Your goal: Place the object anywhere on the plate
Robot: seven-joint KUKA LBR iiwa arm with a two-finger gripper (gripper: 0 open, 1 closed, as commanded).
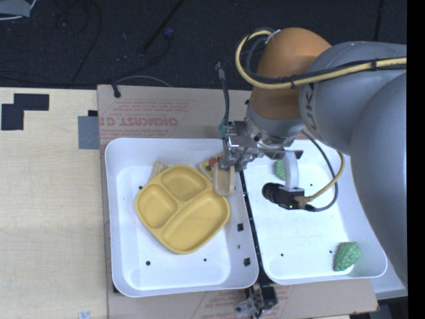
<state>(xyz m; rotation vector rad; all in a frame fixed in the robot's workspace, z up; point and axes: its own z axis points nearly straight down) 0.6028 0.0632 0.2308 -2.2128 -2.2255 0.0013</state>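
Far left: a pale wood-grain bench surface (46, 198) is seen, marked with black rectangular patches (23, 108) and one grey patch (87, 131) near its upper edge. Above it, a dark floor area (133, 38) is crossed by loose cables.

Under the bins: a brown cardboard sheet (166, 115) with reversed red printing is laid flat, its edge showing above and below both bins.

Left bin (126, 271): shallow, white, rounded corners. A yellow plate (182, 208) with three compartments is contained in it, lying flat and turned at an angle, nearer the bin's right half. Small dark specks are scattered on the bin floor.

At the plate's upper right corner: the gripper (224, 178) is positioned low, close to the divider between the two bins. A tan, flat-sided object (224, 181) is seen at its tip, just beside or touching the plate's rim; whether it is clamped between the fingers cannot be told, and the finger spacing cannot be made out. A small reddish item (212, 161) lies just left of the gripper.

Right bin (312, 271): white, same form. A green object (281, 170) is partly hidden behind the wrist; a second green, knobbly object (346, 256) rests near the lower right corner. A black cable fitting (282, 195) hangs over the bin.

Right: the grey arm (372, 131) with its orange band (289, 62) is seen.
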